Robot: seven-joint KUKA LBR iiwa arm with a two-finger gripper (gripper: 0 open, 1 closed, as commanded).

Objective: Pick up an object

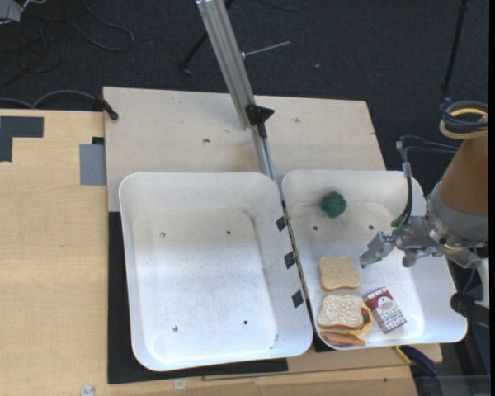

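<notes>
The grey two-finger gripper (378,252) hovered over the right shallow white plastic bin (359,184), its fingers apart and holding nothing. Candidates lay nearby: a tan slice of toy bread (339,273) just below-left of it, a speckled square cracker sandwich (341,312), a small red-and-white carton (385,309), and a dark green ball (334,204) further up. A flat bread slice might slip the fingers; the round ball could roll away

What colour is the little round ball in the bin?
The ball is dark green. It shows best in the camera view, sitting near the back of the right bin.
</notes>
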